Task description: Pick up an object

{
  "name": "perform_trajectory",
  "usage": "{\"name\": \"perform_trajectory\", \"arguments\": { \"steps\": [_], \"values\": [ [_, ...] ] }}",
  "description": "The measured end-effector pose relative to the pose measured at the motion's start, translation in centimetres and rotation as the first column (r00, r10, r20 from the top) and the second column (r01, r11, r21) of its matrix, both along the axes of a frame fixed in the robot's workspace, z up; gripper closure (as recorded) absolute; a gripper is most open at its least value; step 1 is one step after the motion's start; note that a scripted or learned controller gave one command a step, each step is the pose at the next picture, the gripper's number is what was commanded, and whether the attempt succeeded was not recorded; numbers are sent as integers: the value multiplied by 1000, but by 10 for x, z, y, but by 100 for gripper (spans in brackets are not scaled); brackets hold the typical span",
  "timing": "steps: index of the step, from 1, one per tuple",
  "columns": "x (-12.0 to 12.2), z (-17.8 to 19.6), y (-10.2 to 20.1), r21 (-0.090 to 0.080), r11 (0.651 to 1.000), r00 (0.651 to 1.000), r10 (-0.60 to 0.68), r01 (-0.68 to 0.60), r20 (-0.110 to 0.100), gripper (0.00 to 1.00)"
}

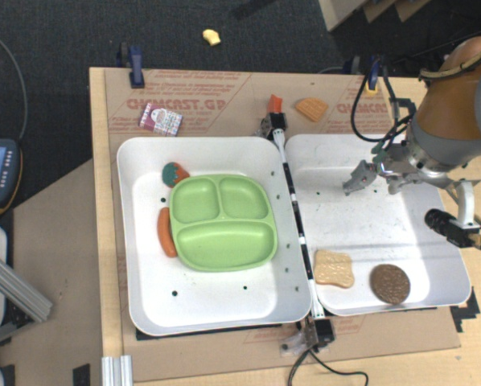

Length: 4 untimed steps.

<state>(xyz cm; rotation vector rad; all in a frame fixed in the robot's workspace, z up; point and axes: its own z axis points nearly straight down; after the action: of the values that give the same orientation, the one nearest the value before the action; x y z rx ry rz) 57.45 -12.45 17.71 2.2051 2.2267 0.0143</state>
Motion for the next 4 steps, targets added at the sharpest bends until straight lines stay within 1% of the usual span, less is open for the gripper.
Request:
{"name": "perform_trajectory", "arguments": {
  "steps": [1,2,3,4],
  "values": [
    [-89,-31,-91,-1,1000,1000,-19,19,-17,0],
    [-61,75,-53,-5,1000,1000,-4,4,2,0],
    [-97,36,-58,1,1000,1000,-12,12,-16,0],
    [-96,-22,-65,1,1000,1000,-11,11,-17,0]
  ]
}}
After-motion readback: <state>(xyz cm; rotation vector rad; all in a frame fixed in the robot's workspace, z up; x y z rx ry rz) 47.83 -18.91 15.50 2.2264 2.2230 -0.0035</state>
